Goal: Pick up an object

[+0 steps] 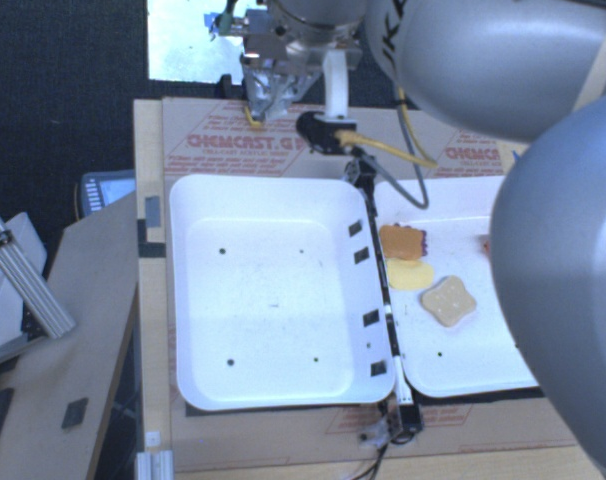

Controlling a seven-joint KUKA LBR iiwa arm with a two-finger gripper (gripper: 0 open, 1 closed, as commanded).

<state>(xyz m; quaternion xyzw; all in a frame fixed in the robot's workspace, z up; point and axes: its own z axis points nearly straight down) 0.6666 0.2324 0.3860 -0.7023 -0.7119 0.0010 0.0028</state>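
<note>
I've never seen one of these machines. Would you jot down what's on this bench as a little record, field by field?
Arm: grey with an orange band, reaching in from the right
Gripper: raised beyond the far edge of the left bin, over the cardboard; nothing seen between its fingers
Left bin: white, shallow
Right bin: holds three small items near its left wall
Items: orange-brown piece, pale yellow disc, tan toast-shaped piece
Base: printed cardboard under both bins
</note>
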